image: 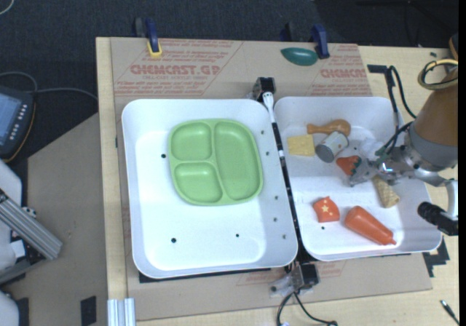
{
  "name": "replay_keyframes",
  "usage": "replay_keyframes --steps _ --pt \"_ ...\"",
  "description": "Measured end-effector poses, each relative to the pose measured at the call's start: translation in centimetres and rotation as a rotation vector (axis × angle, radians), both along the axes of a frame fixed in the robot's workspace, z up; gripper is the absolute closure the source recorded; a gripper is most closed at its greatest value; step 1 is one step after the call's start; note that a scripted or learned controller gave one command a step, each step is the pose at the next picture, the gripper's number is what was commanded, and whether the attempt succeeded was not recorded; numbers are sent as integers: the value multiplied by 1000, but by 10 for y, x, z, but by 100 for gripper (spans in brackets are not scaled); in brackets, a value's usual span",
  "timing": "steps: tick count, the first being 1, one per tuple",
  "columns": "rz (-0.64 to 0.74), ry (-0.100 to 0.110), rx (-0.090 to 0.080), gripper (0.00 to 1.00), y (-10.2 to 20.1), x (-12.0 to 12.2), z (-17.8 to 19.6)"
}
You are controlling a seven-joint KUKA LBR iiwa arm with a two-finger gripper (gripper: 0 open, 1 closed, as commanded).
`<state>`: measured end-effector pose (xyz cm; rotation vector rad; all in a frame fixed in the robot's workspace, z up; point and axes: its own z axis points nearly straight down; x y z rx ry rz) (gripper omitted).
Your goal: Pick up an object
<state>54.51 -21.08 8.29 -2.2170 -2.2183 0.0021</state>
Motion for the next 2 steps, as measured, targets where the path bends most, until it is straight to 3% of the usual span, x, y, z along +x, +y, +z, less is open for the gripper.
replay_keyframes --steps 1,2 --pt "0 -5 -2 100 -1 1 12" --pt "0 -12 -6 100 4 -2 74"
